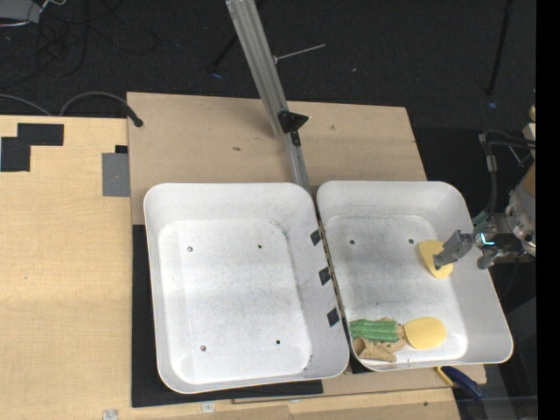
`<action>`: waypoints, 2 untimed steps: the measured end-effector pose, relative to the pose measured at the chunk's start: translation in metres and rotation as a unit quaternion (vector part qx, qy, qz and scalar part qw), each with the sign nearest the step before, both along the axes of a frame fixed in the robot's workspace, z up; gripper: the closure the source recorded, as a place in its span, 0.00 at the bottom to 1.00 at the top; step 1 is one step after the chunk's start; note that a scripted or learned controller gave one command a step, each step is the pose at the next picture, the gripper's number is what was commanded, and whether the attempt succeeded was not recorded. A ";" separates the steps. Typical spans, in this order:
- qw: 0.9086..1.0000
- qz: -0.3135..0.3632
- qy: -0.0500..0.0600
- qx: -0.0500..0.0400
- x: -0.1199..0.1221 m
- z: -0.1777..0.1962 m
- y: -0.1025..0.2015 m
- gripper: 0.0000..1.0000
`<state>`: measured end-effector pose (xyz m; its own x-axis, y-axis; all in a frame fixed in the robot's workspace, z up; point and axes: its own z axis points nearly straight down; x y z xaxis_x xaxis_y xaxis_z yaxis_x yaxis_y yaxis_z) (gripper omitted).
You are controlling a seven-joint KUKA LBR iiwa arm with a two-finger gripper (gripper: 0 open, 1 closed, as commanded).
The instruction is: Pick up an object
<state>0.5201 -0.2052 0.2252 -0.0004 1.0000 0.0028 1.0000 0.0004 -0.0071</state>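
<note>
Tool [458, 248] reaches in over the right bin's [385, 201] right wall, tip touching a yellow piece [432, 256], but I can't tell if it's spread or pinching. A green toy [374, 329], tan piece [380, 350] and yellow disc [425, 332] sit along the near edge.

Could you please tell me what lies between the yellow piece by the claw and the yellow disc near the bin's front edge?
Bare white floor of the right bin, in the camera view, separates the yellow piece from the yellow disc.
</note>
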 end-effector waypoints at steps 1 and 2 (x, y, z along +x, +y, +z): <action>1.000 -0.001 -0.002 -0.001 0.001 0.002 0.000 0.00; 1.000 0.000 0.001 0.000 -0.003 -0.062 -0.001 0.00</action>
<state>0.5173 -0.2059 0.1633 0.0004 1.0000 0.0035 1.0000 -0.0004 -0.0089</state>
